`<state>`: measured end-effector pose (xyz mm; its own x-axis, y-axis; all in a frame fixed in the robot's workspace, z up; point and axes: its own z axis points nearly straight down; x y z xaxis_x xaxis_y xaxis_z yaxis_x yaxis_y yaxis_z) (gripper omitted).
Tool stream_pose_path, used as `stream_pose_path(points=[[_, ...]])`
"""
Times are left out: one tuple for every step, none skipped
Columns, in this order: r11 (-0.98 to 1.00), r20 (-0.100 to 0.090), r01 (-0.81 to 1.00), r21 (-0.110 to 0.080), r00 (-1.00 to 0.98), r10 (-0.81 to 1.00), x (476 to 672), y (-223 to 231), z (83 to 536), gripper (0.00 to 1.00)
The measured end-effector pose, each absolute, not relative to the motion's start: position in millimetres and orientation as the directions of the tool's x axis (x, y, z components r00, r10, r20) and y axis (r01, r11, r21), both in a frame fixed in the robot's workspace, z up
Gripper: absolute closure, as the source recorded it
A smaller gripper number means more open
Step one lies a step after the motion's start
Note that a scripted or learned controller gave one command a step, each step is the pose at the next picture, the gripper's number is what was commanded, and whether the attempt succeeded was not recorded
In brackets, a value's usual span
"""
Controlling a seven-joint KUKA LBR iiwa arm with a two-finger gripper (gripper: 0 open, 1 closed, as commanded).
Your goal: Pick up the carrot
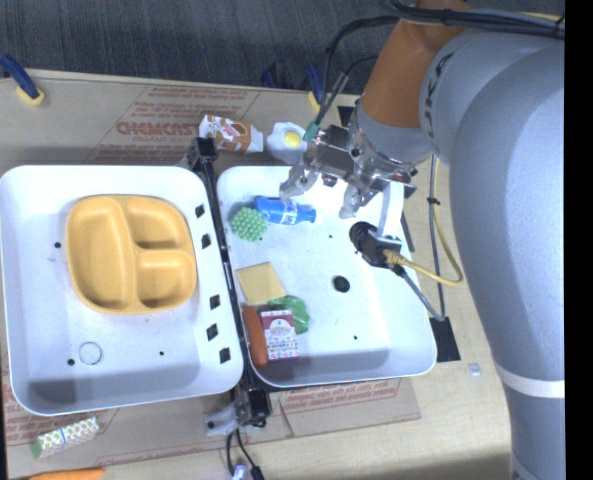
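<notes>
My arm (506, 168) is thick, smooth and grey, with an orange band (401, 68) above the wrist. Black cables loop over it; my gripper (326, 193) is bare silvery metal.

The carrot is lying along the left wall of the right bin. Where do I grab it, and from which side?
Probably come straight down from above on the carrot's upper, bare stretch. It lies long and thin against the bin wall, and the red box crowds its lower right side. Set the jaws across its narrow width; the wall leaves little room on the left.
</notes>
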<state>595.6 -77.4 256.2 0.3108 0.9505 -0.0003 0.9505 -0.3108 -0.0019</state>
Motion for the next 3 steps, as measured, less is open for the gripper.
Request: stream_pose_path(points=[[-0.145,0.000,0.989,-0.006,0.145,0.989,541.6,-20.4,191.1,0.00],[0.001,0.000,1.000,-0.003,-0.001,1.000,602.4,-20.4,191.6,0.00],[-0.240,0.000,0.971,-0.006,0.240,0.971,539.8,-14.7,191.5,0.00]])
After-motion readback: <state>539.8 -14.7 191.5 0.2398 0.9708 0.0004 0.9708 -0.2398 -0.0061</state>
